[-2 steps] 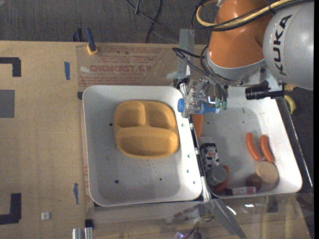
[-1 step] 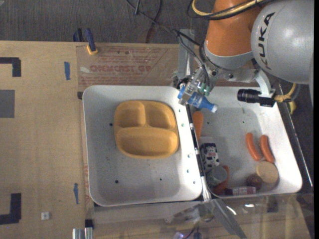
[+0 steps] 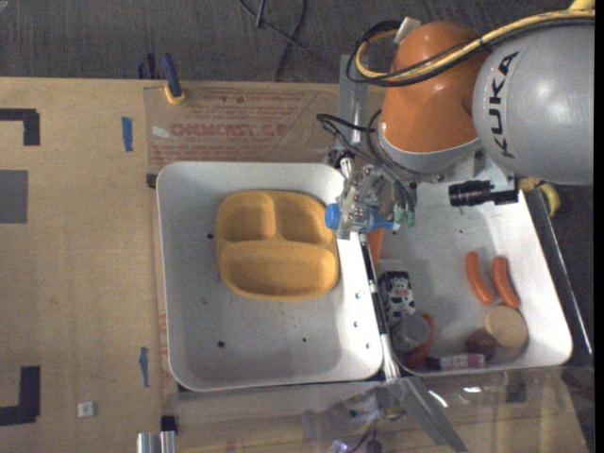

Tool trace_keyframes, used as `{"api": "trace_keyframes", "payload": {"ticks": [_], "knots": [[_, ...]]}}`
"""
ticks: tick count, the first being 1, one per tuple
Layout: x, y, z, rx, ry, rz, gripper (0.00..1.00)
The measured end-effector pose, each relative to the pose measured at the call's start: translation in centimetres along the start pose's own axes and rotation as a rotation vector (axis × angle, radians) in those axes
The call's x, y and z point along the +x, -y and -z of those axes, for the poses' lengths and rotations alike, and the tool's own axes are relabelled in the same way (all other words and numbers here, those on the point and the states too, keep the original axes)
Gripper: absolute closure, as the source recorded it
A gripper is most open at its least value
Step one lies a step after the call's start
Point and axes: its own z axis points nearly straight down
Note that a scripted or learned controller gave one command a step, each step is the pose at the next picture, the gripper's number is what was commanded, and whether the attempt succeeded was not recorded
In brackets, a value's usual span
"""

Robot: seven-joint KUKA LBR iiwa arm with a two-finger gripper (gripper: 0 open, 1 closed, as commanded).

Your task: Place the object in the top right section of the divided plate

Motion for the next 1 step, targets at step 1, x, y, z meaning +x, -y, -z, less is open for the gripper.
{"api": "trace_keyframes", "payload": {"ticks": [1], "knots": [[-3.03, 1.91, 0.06, -0.001, 0.006, 0.454, 1.0]]}}
